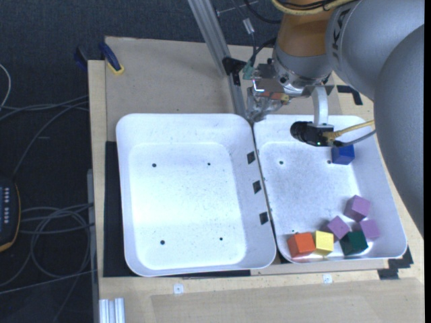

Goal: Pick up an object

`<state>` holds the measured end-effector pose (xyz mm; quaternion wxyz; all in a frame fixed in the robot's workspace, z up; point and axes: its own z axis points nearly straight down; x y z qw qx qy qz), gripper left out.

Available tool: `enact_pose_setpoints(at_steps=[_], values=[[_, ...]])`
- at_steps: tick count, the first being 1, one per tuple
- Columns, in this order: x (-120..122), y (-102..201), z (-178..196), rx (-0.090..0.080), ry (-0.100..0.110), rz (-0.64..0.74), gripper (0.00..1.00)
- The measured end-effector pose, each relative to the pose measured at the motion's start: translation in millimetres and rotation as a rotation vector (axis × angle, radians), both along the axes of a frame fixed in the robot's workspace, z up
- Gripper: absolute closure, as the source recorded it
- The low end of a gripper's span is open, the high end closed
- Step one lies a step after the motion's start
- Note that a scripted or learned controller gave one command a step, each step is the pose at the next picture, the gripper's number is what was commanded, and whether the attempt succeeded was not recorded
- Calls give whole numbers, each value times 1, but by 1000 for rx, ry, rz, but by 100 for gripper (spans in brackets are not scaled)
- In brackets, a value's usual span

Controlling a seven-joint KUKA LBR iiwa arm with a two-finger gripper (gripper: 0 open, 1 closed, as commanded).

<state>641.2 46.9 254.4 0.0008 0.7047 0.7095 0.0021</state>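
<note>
Blue block [343, 154] lies well apart from the gripper [256, 110].

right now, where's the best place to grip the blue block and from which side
Grip the blue block across two opposite flat side faces, coming straight down from above. It sits flat and alone on the right bin's floor, apart from the blocks clustered in the near corner, so both sides look open.
</note>
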Motion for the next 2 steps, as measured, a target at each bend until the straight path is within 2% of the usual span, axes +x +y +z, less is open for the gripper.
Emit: enact_pose_setpoints(at_steps=[1,2], values=[[27,35,-17,-1,1,-2,100],[26,33,-16,-2,2,-5,0]])
